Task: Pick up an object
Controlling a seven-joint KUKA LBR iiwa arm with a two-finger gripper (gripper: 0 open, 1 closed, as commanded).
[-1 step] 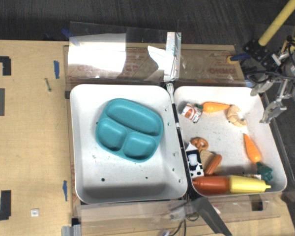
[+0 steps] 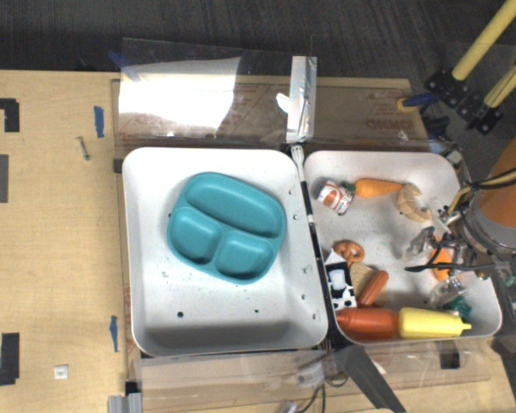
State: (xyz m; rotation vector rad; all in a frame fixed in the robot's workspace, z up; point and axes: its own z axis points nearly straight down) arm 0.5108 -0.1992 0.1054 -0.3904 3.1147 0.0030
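Orange and small, a rounded toy piece (image 2: 444, 258) lies near the right bin's (image 2: 387, 163) right edge, directly under the two-finger gripper (image 2: 437, 246); whether the gripper is open or closed cannot be told. Along the bin's front edge lie a red sausage-shaped toy (image 2: 367, 321) and a yellow plastic squeeze bottle (image 2: 433, 323), end to end. An orange toy carrot (image 2: 378, 188) rests near the back edge. The left bin (image 2: 146, 231) carries a teal three-compartment plastic tray (image 2: 227, 224) at its middle.
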